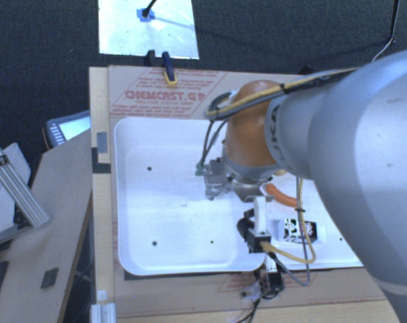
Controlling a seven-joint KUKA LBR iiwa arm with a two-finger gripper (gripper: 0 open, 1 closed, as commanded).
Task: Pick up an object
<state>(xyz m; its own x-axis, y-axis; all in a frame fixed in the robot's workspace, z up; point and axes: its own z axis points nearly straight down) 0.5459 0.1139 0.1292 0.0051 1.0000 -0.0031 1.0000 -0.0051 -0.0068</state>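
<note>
Black-and-white item (299, 229), my likeliest object, lies near the front of the right bin (327, 247), close under my arm. An orange piece (282, 192) lies just behind it. My tool (216, 182) hangs over the left bin (156, 194); I cannot tell its opening or whether it holds anything. I judge I should shift right, then descend squarely, avoiding the bin wall.
</note>
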